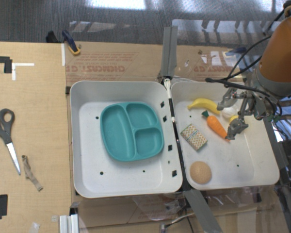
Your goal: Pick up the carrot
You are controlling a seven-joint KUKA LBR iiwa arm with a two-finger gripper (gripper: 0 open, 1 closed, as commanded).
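Carrot lies on the floor of the right bin, orange body slanting down toward the right with its green stub at the upper left end. The gripper hangs just beside the carrot's lower right end, and from this slant it is hard to say whether a fingertip touches it; I cannot tell whether the fingers are apart or together, and nothing shows the carrot between them. So I judge the pick as not yet made: the carrot rests in the bin, and closing on it and lifting are left. A banana lies just above the carrot, close enough to crowd the approach. A patterned block sits near on the left, a round tan ball lower down. The left bin holds a teal divided plate, well apart.
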